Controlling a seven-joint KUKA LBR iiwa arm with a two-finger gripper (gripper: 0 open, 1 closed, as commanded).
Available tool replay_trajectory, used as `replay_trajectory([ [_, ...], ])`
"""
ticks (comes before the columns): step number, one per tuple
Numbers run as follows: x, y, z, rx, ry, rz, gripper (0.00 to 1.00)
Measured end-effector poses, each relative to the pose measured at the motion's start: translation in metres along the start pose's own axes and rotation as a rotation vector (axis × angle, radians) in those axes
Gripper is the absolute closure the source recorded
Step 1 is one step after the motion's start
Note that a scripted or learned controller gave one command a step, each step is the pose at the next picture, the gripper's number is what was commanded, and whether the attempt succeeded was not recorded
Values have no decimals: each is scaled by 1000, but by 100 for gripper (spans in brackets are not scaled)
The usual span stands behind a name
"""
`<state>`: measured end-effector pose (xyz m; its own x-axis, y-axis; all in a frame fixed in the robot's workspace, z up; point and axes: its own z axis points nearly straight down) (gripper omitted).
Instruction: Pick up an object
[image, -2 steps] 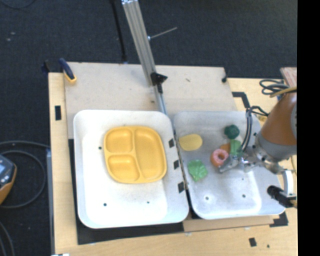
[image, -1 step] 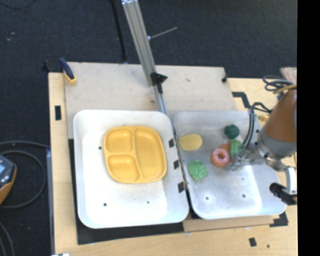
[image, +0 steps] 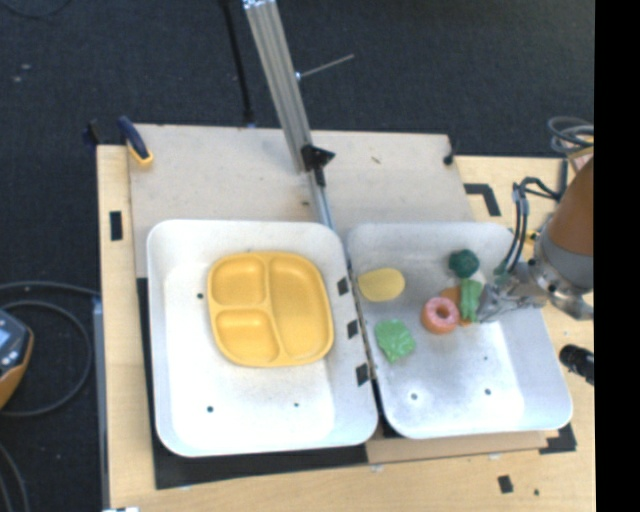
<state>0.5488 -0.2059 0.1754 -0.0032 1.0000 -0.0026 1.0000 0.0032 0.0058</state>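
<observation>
— Over the right-hand white bin (image: 520, 400), what's the risk?
— Gripper (image: 487, 305) sits low, its grip state unreadable. Green block (image: 470, 298) touches the pink ring (image: 440, 314); a closing could nudge the ring or catch both.

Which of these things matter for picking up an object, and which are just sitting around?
For the job:
tool
green block by the tool
pink ring
dark green ball
yellow disc
light green piece
right bin

Lying about:
yellow divided tray
left bin
</observation>
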Motion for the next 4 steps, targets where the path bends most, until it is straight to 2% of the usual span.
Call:
replay_trajectory([
  [1, -5, 0, -65, -2, -1, 0, 100],
  [2, -6, 1, -93, 1, 0, -1, 100],
  [3, 49, 17, -100, 2, 3, -5, 100],
  [4, 94, 30, -87, 5, 3, -3, 100],
])
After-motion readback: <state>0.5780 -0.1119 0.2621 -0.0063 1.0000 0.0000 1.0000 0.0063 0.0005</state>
